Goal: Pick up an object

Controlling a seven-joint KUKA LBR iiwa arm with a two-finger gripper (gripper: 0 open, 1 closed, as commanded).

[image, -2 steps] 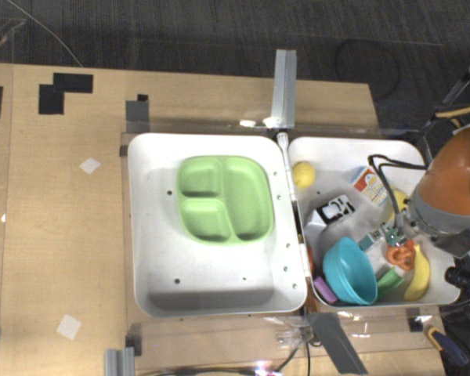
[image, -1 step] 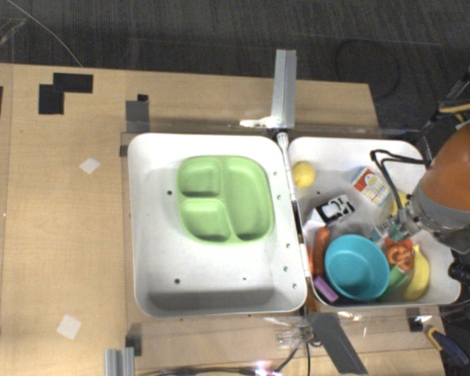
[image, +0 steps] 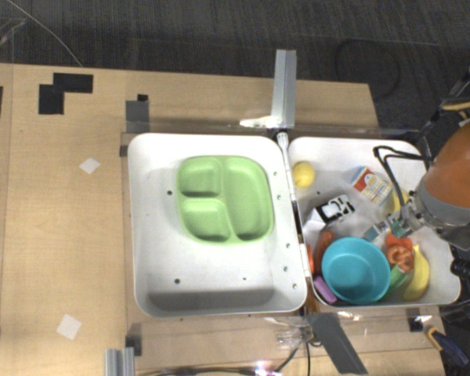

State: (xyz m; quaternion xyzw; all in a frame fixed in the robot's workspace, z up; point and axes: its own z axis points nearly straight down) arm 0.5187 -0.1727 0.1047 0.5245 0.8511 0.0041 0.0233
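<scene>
The right bin (image: 352,149) holds a jumble of objects. A yellow ball (image: 303,175) lies at its far left. A small orange-and-white carton (image: 371,185) sits near the middle, with a black-and-white item (image: 334,208) beside it. A blue bowl (image: 356,269) stands at the front, next to a red-orange piece (image: 400,254) and a yellow banana (image: 417,277). My gripper (image: 392,229) is low inside this bin, between the carton and the red-orange piece, just right of the bowl. Nothing is visibly held.
The left bin (image: 153,233) carries a green divided plate (image: 222,198). A purple object (image: 323,290) peeks out under the bowl's front. A black cable (image: 392,157) loops over the right bin's far side. The arm's orange band (image: 459,163) overhangs the right edge.
</scene>
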